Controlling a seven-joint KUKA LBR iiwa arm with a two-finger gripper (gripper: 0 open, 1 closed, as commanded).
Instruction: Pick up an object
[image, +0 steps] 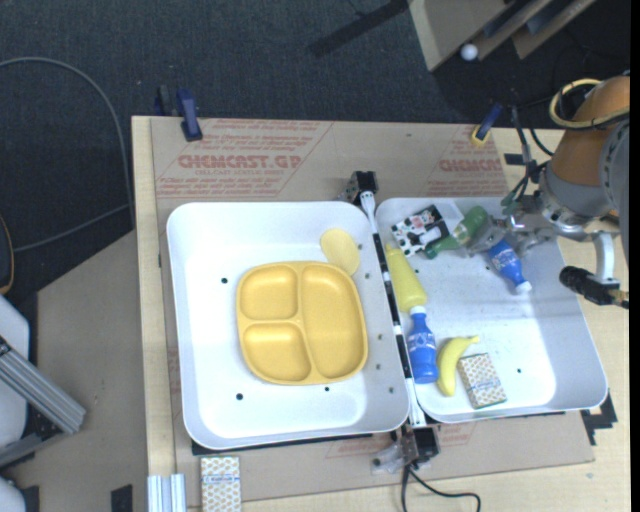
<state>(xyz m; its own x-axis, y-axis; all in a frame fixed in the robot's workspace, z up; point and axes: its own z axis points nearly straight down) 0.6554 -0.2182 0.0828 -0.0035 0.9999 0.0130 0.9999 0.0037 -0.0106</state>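
My gripper (512, 228) hangs over the far part of the right bin (560, 330), below the arm's orange band (590, 130). A small blue tube with a white cap (509, 266) lies just in front of it, touching or nearly touching it. A green object (472, 222) lies just left of the gripper, beside a black-and-white packet (419, 230). Along the bin's left wall lie a yellow bottle (405, 280) and a blue bottle (421, 350). A banana (455, 362) and a small patterned box (483, 381) rest at the near side.
The left bin (200, 300) holds a yellow divided plate (300, 322) and a small yellow piece (340, 250) at its far right. A black part of the arm (592, 286) overhangs the right bin's right edge. Another patterned box (220, 480) lies on the bench in front.
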